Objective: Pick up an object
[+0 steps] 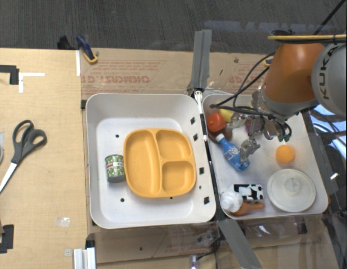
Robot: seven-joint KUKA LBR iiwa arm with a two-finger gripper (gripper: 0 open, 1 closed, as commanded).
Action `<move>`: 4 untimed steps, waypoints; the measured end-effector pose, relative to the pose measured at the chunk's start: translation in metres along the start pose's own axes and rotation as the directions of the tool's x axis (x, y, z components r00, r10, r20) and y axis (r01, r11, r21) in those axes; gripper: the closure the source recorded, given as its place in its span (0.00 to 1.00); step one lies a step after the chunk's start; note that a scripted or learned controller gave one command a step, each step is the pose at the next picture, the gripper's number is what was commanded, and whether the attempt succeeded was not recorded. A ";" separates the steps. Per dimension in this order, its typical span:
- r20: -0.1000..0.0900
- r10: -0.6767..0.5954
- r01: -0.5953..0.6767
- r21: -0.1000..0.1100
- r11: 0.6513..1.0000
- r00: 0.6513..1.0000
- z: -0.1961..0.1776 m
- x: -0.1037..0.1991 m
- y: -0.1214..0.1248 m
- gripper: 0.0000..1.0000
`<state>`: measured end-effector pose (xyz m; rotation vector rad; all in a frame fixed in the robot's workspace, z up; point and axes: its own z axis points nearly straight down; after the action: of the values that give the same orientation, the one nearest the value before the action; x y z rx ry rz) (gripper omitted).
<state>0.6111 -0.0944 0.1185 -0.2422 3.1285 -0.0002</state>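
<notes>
My gripper [250, 146] hangs over the middle of the right bin [318, 167], under the grey arm with its orange band [291, 72]. Its tip is just above the upper end of a blue bottle [234, 154] that lies slanted on the bin floor. A red round fruit [216, 121] with a yellow piece [226, 115] beside it sits to the gripper's upper left. An orange ball [285, 154] rests to its right. I see nothing lifted off the bin floor.
A white round lid [291, 189], a black-and-white cow toy [250, 193] and a white-and-brown item [237, 204] lie at the right bin's front. The left bin [100, 167] holds a yellow divided plate [160, 162] and a small green can [114, 167]. Scissors [22, 144] lie on the bench.
</notes>
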 end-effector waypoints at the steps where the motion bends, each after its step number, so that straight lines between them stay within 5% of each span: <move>1: 0.012 0.167 -0.167 -0.001 0.986 0.986 0.017 0.018 -0.013 0.00; 3: 0.001 0.418 -0.418 0.001 0.908 0.908 0.025 0.035 0.008 0.00; 4: 0.003 0.425 -0.425 0.001 0.905 0.905 0.024 0.054 -0.059 0.00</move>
<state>0.5667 -0.1612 0.0943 0.4439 3.1031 -0.0012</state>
